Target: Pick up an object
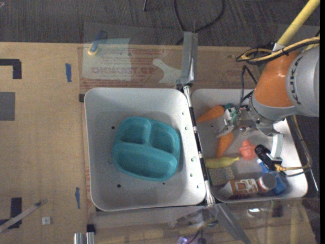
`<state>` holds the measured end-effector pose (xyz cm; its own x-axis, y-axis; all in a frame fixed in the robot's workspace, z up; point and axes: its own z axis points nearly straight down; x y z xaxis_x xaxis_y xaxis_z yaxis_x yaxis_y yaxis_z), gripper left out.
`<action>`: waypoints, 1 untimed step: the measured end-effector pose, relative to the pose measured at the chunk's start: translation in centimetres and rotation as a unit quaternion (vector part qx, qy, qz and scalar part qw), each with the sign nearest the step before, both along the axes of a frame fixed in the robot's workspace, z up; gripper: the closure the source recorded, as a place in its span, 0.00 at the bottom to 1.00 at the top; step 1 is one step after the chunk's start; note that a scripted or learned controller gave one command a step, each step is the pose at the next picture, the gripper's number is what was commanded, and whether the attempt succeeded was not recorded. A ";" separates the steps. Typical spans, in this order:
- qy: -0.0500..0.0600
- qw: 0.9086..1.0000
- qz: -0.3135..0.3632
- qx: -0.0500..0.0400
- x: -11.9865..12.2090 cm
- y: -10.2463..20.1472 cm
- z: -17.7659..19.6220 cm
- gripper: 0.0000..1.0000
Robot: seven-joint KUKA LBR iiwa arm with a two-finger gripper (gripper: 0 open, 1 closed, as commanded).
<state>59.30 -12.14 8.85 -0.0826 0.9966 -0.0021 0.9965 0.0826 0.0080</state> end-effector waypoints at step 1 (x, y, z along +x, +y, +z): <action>-0.003 1.000 -0.003 0.000 0.1 -0.3 1.2 1.00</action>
